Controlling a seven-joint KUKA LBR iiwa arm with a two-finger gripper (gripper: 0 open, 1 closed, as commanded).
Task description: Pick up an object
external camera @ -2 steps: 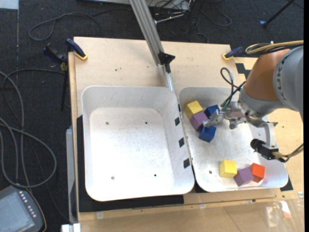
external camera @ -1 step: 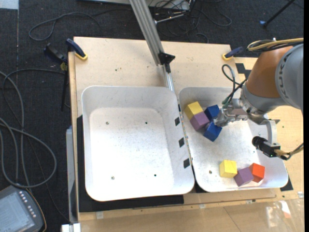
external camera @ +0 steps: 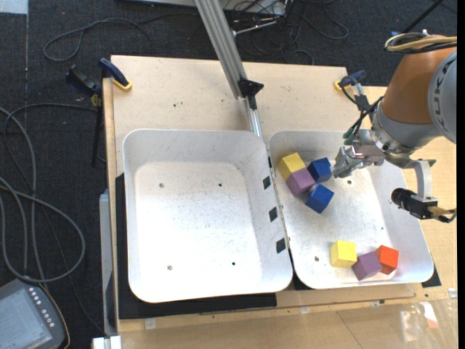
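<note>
The right bin (external camera: 407, 227) holds several small blocks. Near its far left lie a yellow block (external camera: 291, 163), a purple block (external camera: 299, 182) and two blue blocks (external camera: 320, 169) (external camera: 319, 198). At the near right lie another yellow block (external camera: 343, 253), a purple block (external camera: 366, 265) and an orange block (external camera: 389, 257). My gripper (external camera: 343, 167) reaches in from the right and sits low, just right of the upper blue block. No block shows between its fingertips.
The left bin (external camera: 138, 195) stands beside the right one on the tan bench. A metal pole (external camera: 221, 35) slants down to the bins' shared far edge. Clamps (external camera: 112, 73) (external camera: 350, 81) sit at the bench's far corners. A black part (external camera: 410, 202) juts from the arm over the right bin.
</note>
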